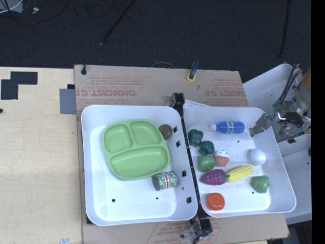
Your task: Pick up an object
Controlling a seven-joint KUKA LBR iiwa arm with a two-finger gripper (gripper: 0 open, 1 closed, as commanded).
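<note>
Item: blue bottle (228, 127), lying at twelve o'clock in the right bin (284, 187). Probably light, stiff, slippery; I am planning a mid-body hold. Gripper (266, 123) hovering at its three o'clock, spread wide, carrying nothing.

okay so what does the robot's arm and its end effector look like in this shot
At the right edge, the arm shows a slice of orange band above grey and silver metal wrist parts. Thin dark cables run along it. The end effector is a grey metal piece with dark parts behind it.
</note>
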